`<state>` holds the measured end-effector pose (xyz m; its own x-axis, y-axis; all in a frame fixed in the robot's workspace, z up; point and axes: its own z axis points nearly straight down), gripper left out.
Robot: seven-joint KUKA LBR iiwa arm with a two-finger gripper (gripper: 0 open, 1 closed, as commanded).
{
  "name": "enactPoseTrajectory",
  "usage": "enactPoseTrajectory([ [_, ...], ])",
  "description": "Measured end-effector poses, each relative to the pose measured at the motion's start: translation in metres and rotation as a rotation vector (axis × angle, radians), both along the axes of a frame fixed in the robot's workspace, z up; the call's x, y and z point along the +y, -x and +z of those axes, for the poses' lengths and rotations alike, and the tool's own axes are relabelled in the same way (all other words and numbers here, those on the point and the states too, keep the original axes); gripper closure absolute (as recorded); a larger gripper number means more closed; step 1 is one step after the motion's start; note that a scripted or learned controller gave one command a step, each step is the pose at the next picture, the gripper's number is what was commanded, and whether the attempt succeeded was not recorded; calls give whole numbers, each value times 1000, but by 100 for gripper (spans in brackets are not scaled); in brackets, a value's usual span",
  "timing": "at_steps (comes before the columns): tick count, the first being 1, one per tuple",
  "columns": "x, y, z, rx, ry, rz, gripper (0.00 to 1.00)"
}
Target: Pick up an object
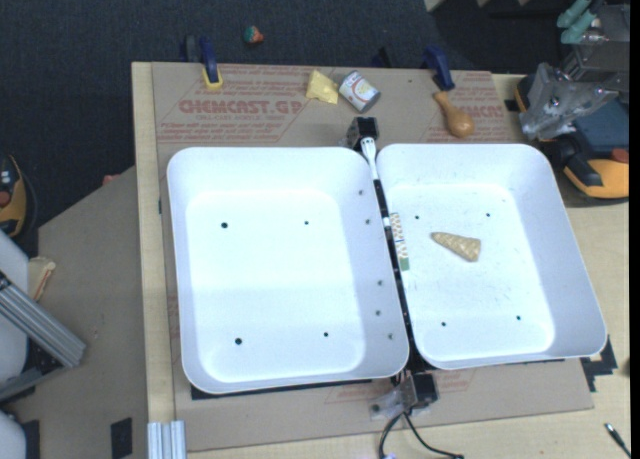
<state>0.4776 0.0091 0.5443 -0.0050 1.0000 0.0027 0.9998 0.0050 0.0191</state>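
Bench: brown board with red lettering, carrying two shallow white bins side by side.

Left bin: white, with four dark dots on its floor.

Right bin: holds one tan wedge-shaped object, lying flat near the middle of the floor, pointed end toward the left bin.

Far edge of bench: yellow piece just beside a small white box; brown pear-shaped item; two blue clamps.

Gripper: grey metal, beyond the right bin's far right corner, well apart from the wedge. Whether it is apart or together cannot be told.
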Motion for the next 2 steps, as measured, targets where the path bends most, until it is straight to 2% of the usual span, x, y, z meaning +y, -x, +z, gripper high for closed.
enactPoseTrajectory([
  [1,54,-21,-134,33,4,1,100],
  [2,158,-21,-184,28,2,6,100],
])
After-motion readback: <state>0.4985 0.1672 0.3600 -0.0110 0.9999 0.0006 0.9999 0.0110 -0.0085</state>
